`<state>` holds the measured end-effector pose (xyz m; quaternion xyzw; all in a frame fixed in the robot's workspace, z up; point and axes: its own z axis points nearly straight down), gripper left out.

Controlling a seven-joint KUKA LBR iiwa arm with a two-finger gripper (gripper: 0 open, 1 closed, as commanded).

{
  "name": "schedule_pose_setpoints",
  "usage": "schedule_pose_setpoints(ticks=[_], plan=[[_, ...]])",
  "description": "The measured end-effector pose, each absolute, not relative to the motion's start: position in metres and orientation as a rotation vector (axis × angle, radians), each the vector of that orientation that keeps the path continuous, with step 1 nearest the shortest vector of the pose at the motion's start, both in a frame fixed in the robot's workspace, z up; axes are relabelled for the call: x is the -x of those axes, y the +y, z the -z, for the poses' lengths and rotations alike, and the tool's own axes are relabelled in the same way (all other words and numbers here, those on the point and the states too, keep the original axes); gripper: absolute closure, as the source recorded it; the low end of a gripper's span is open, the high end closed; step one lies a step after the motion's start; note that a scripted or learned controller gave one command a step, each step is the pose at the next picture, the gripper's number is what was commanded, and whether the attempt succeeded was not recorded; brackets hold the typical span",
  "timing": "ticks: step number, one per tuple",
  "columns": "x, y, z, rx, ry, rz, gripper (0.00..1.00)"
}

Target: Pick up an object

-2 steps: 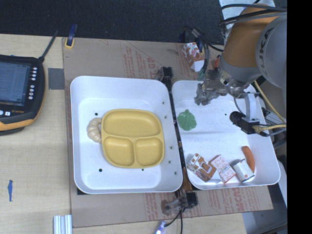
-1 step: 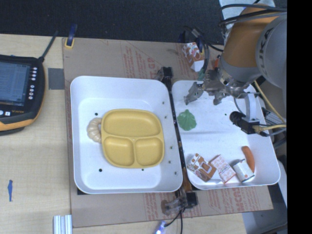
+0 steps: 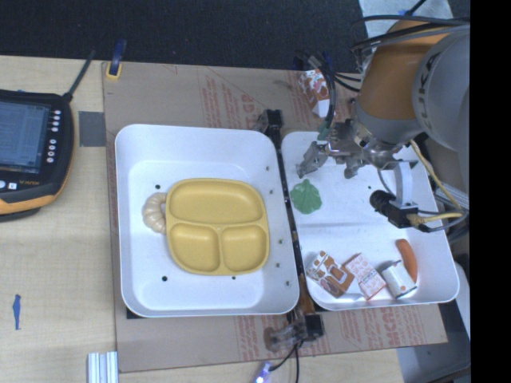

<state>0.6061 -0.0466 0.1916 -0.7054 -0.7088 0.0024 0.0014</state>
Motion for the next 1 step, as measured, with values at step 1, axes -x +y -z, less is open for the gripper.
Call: schedule_pose_setpoints(ticks=[1], plan=[[-0.5401, -0.0884, -0.1916, 2.215, -2.224, -0.007, 0.0]])
